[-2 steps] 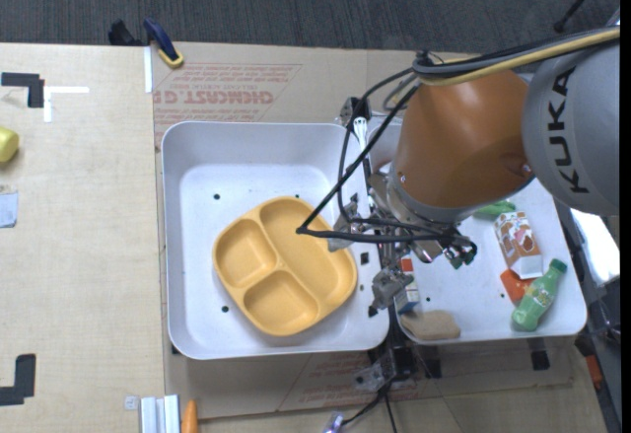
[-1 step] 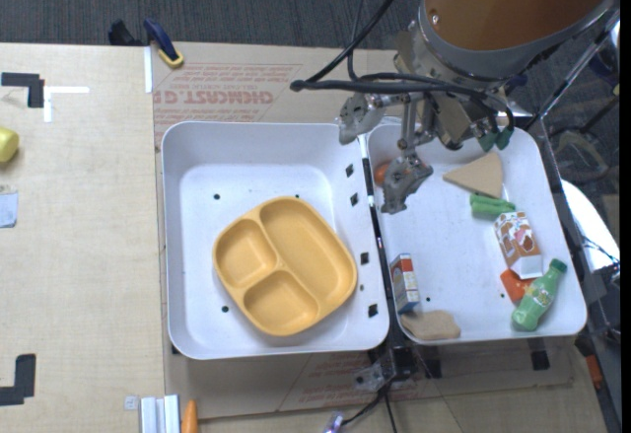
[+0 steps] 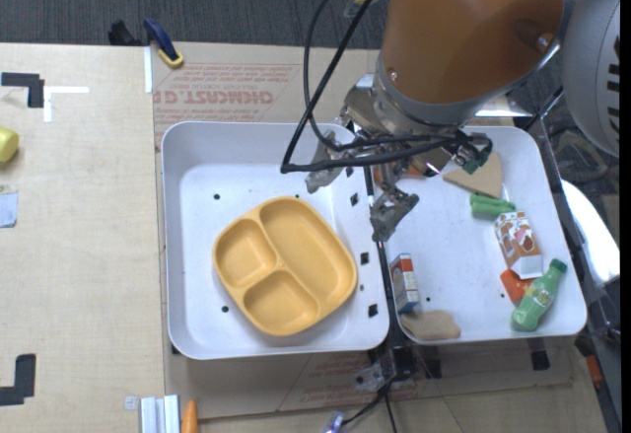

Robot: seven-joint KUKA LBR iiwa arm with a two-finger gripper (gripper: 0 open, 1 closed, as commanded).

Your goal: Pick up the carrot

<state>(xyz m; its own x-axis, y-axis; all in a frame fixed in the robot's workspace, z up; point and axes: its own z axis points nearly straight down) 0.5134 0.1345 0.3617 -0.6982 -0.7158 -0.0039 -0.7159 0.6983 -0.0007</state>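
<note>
- The grey two-finger gripper (image 3: 389, 212) hangs below the arm's broad orange band, over the seam where the two shallow white bins meet. It is at the left edge of the right-hand white bin (image 3: 463, 263).
- Cables and the wrist crowd the gripper, so I cannot tell whether it is open or closed. Nothing can be seen held in it.
- The small orange carrot piece (image 3: 511, 285) lies toward the right side of the right-hand bin. I take it for the carrot by its colour, since only a short stretch of it shows.
- It is wedged between two neighbours. The white printed snack packet (image 3: 518, 242) touches or overlaps its upper end, and the green plastic bottle (image 3: 538, 298) lies against its lower right side.
- From the gripper, the carrot lies well apart, toward the view's right and nearer the bin's front edge. The coming move is therefore a travel across the bin before any descent.
- The visible part seems to run on a slant from upper left to lower right, but so little is exposed that this long axis is a guess.
- In my judgement, closing across that slant would be awkward, because the packet and the bottle take up the space on either side.
- Between the gripper and the carrot, the bin floor is mostly bare. The small red-and-white carton (image 3: 403, 283) and the flat tan biscuit-like piece (image 3: 431, 325) sit below the gripper, off that line.
- The yellow three-compartment plastic plate (image 3: 284, 265) sits in the left-hand white bin (image 3: 192, 224), on the far side from the carrot.
</note>
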